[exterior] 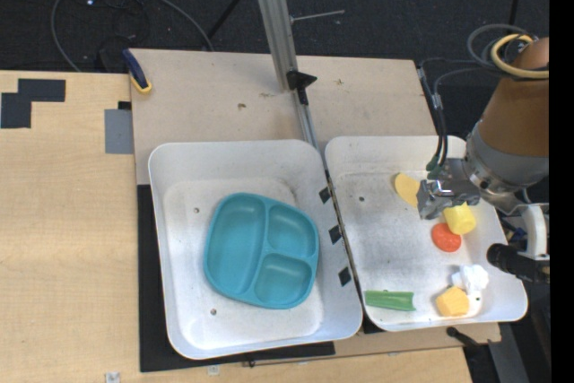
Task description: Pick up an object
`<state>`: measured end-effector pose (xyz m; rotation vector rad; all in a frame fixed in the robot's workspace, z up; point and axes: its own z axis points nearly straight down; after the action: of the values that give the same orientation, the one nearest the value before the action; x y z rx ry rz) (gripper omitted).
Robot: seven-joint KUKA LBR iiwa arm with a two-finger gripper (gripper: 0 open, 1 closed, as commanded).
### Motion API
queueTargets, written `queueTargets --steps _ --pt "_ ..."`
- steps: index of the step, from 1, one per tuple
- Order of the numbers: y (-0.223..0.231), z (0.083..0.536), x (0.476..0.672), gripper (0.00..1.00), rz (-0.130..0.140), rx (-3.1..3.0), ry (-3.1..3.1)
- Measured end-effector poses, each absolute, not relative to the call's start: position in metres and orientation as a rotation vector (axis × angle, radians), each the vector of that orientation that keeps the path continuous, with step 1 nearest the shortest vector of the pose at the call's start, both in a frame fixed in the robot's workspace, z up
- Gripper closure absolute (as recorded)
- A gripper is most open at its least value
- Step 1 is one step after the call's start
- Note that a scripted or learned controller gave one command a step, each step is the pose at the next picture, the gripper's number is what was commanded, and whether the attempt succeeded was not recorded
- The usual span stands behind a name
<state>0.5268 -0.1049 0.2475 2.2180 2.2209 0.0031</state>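
My gripper (437, 195) hangs low over the right bin (377, 229), near its back right part. A pale yellow piece (406, 187) lies just to its left, touching or nearly touching it. A yellow cylinder (461, 218) sits just to the right of and below the gripper, with a red-orange ball (446, 238) in front of it. Nearer the front edge lie a flat green piece (389, 300), an orange-yellow block (453, 303) and a small white object (474, 277). Nothing is visibly held.
The left bin (179, 193) holds a teal divided plate (262, 249). A metal post (276, 22) rises behind the gap between the bins. The grey and orange arm (516, 121) overhangs the right bin's right edge. Black clips (334, 233) sit on the rim between the bins.
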Motion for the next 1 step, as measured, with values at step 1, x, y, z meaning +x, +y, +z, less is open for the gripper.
queueTargets --steps 1 --pt "-0.0525 0.2358 0.5411 1.00 -0.002 2.219 2.229"
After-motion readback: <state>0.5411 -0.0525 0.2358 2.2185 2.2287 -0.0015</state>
